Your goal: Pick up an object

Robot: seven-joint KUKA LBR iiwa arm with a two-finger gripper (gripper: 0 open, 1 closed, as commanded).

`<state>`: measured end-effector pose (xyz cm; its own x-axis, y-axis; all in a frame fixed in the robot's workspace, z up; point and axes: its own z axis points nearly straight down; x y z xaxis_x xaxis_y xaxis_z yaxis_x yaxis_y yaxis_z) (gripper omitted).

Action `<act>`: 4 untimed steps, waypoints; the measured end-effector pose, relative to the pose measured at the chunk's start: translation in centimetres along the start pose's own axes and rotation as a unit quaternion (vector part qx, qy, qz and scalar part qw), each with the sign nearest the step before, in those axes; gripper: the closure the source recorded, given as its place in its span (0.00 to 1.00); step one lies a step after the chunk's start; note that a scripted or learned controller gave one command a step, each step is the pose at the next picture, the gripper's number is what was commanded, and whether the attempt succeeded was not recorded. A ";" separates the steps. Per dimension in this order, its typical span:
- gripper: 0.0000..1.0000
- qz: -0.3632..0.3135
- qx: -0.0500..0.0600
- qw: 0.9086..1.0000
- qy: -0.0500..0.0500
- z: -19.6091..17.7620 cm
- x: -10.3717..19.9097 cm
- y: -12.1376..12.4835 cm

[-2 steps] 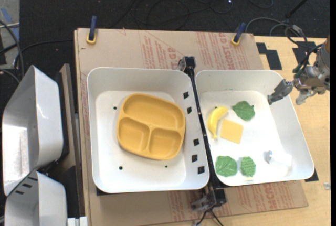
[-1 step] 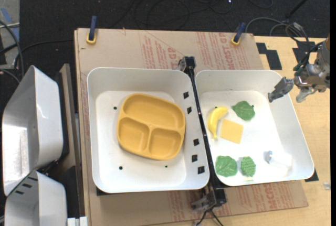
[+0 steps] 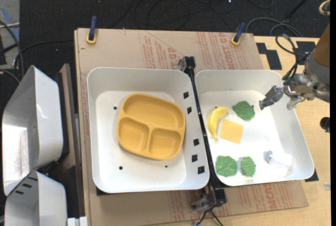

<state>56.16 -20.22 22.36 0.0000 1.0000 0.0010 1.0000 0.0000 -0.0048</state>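
Observation:
The right bin (image 3: pixel 294 120) holds several small toys. A yellow banana (image 3: pixel 217 119) lies beside an orange-yellow cheese square (image 3: pixel 232 131), and a green leafy piece (image 3: pixel 243 110) sits just behind them. Near the front edge lie two more green pieces (image 3: pixel 226 165) (image 3: pixel 248 167) and a small pale object (image 3: pixel 277 159). My gripper (image 3: pixel 281 100) hangs over the bin's far right part, to the right of the leafy piece. It is open, with nothing between its fingers.
The left bin (image 3: pixel 100 115) holds a yellow divided plate (image 3: pixel 151 126). A black divider (image 3: pixel 198 130) runs between the two bins. White containers (image 3: pixel 29 120) stand off the bench at the left. Cables lie on the dark floor behind.

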 end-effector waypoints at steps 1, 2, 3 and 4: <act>0.00 0.001 0.001 1.000 0.001 5.2 0.6 -0.9; 0.00 0.001 0.000 1.000 0.000 11.1 -0.2 -0.7; 1.00 0.001 -0.002 1.000 -0.001 9.7 -0.2 -0.5; 1.00 0.001 -0.004 1.000 -0.001 5.5 -0.4 -0.8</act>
<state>55.33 -20.64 16.91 0.0020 1.0000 -0.0020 1.0000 -0.0020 0.0041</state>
